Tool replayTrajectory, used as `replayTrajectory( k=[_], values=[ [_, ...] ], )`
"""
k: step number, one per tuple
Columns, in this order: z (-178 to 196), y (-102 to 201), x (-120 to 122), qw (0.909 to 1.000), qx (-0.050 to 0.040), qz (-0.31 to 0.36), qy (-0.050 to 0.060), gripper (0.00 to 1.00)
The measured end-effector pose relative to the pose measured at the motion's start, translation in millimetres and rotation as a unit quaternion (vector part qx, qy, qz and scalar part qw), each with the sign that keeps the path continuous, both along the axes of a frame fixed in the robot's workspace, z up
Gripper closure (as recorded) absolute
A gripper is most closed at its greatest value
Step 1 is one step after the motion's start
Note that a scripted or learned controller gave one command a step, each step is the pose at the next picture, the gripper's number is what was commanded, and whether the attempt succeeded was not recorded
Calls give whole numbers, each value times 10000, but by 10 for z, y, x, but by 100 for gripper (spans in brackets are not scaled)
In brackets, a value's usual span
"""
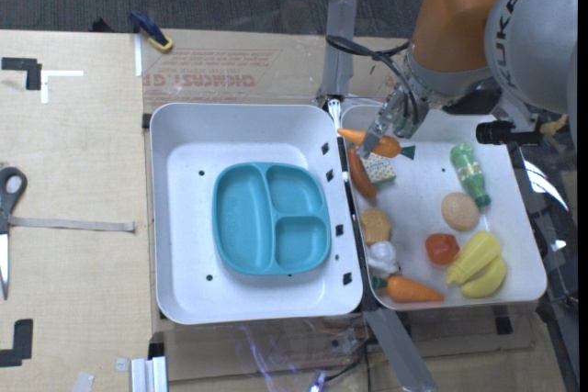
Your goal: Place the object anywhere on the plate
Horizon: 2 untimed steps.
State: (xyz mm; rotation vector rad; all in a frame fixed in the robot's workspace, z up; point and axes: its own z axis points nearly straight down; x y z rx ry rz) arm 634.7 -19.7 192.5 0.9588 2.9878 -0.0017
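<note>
camera view: the gripper hangs over the upper-left corner of the right bin, above a small carrot lying roughly left to right. whether the jaws are apart or clamped on it cannot be told. the blue sectioned plate sits in the left bin, down and left of the jaws, across the shared bin wall.
</note>
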Motion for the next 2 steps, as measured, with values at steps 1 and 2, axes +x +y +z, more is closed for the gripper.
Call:
replayTrajectory(
  k=[1, 2],
  values=[
    [233, 526, -385, 9958, 9, 920, 9, 100],
    [234, 523, -385, 9958, 8, 919, 9, 0]
  ],
)
